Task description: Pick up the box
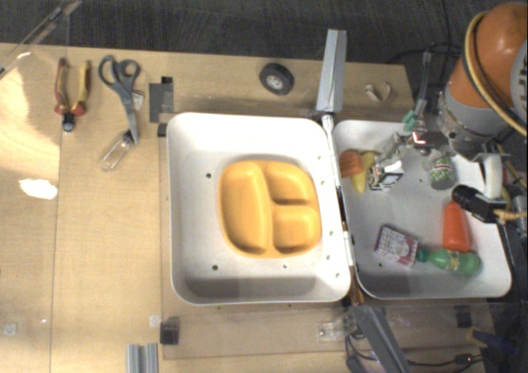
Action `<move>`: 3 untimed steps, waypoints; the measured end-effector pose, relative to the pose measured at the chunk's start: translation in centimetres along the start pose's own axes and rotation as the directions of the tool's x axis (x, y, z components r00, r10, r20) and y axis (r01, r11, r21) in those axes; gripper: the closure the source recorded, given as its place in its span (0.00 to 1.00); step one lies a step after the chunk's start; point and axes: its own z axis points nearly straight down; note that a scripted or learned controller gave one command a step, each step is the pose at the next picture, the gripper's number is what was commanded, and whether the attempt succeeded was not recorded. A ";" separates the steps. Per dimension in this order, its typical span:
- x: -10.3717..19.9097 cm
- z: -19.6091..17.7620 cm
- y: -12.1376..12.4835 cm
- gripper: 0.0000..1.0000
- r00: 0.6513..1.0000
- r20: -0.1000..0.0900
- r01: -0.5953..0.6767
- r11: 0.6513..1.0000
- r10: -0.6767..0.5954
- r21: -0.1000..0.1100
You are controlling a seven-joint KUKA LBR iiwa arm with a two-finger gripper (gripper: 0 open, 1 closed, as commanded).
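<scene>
While the tool (pixel 386 170) hovers, the box (pixel 396 247) lies apart.

A yellow divided tray (pixel 268 205) fills the bin (pixel 190 198) left of the gripper. Just below the gripper lie an orange carrot (pixel 455 227) and a green bottle (pixel 450 261). Scissors (pixel 124 91), pliers (pixel 70 91) and a tape roll (pixel 277 77) (all on the bench) sit far left.

box (pixel 397 246) hemmed — bottle (pixel 448 260) touching, left side free
</scene>
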 end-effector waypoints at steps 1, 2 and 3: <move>1.7 10.4 -8.1 0.00 0.964 0.000 0.267 0.964 -0.267 0.000; -2.1 13.3 -9.6 0.00 0.992 0.000 0.128 0.992 -0.128 -0.011; -2.4 12.2 -9.3 1.00 0.992 0.009 0.127 0.992 -0.126 -0.021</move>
